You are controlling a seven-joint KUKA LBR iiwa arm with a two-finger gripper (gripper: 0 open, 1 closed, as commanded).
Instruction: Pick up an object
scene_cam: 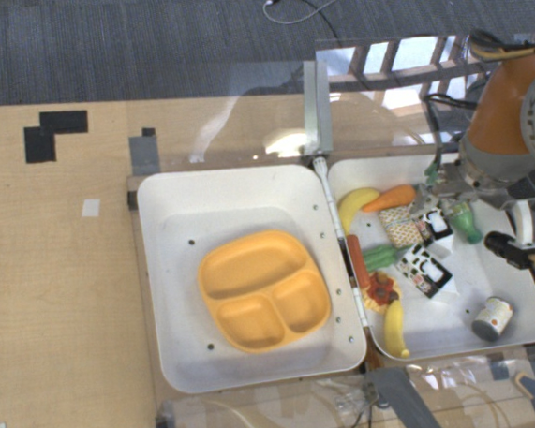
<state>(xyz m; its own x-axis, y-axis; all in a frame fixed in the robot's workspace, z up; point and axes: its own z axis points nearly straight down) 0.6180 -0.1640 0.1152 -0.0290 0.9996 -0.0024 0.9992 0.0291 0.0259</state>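
Tool (pixel 441 203) down in right bin (pixel 532 319), at its upper right, among carrot (pixel 388 198), checkered card (pixel 423 269) and green piece (pixel 465 225); finger state cannot be told. Two bananas (pixel 353 205) along left side of that bin, grey cup (pixel 491 318) near its lower right corner. Orange tray (pixel 261 289) alone in left bin (pixel 183 358).

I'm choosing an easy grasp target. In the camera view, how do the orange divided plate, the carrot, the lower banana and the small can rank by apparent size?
Largest to smallest:
1. orange divided plate, by far
2. lower banana
3. carrot, close to the banana, so that order is unsure
4. small can
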